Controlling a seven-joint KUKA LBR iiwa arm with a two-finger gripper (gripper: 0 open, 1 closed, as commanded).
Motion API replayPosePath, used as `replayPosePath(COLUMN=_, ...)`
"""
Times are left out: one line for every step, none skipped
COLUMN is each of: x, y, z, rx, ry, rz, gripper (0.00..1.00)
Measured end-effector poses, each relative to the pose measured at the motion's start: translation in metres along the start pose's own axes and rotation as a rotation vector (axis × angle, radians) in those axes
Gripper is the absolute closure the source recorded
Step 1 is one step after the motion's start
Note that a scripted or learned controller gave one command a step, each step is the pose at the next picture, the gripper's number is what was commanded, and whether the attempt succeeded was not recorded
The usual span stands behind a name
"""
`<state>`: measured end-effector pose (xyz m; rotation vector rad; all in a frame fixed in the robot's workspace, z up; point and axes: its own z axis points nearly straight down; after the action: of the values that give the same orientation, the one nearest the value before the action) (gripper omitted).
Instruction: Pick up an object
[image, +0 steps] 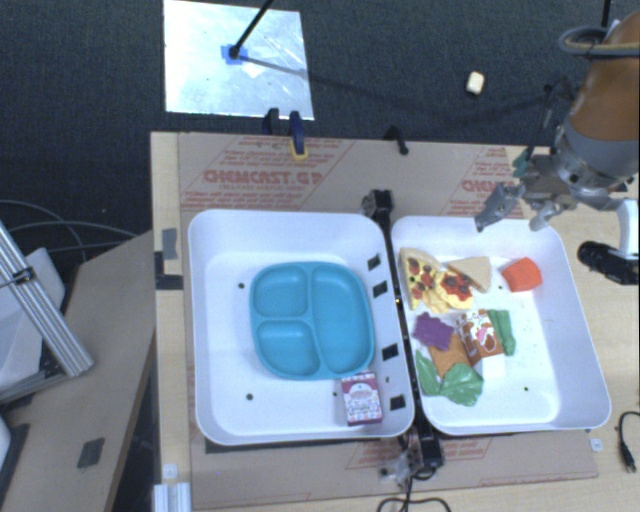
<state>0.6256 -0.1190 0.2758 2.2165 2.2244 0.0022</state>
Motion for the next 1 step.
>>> replayPosePath(x=-0.0671, y=-0.0927, z=0.1073, rx=0.013, ry=0.002, rz=0.011, gripper=0.00)
